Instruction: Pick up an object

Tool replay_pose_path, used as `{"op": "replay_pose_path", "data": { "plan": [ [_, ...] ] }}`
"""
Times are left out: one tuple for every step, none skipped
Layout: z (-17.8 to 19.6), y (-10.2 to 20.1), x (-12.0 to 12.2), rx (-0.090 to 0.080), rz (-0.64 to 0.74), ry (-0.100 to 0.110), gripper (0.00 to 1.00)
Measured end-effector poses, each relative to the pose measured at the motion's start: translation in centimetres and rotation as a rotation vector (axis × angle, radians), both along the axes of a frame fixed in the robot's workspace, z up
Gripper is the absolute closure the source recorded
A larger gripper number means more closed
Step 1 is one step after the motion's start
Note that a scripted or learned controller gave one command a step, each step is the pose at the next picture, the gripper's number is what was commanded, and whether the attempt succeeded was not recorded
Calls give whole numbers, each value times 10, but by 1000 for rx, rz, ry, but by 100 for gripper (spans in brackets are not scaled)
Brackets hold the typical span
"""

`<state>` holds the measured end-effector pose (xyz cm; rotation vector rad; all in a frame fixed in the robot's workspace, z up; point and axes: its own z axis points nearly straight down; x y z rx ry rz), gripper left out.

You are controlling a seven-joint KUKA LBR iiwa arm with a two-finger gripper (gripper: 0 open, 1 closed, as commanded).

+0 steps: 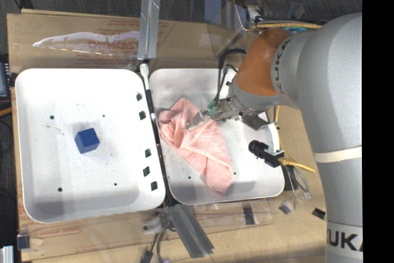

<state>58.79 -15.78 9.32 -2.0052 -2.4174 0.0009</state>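
One pink cloth [198, 141] in the right bin [258, 185], directly under the claw [198, 120], grip state unclear.

Grey robot arm [326, 101] reaching in from the right, orange band [258, 71] above the wrist, two-finger metal gripper [198, 119] pointing left, held low

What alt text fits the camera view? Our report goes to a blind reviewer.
A grey robot arm reaches from the right, its claw down at a crumpled pink cloth in the right white bin. The left white bin holds a small blue cube.
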Motion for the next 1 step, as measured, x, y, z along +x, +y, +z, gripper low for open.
{"op": "replay_pose_path", "data": {
  "plan": [
    [10, 1, 1, 1, 3, 2, 100]
  ]
}}
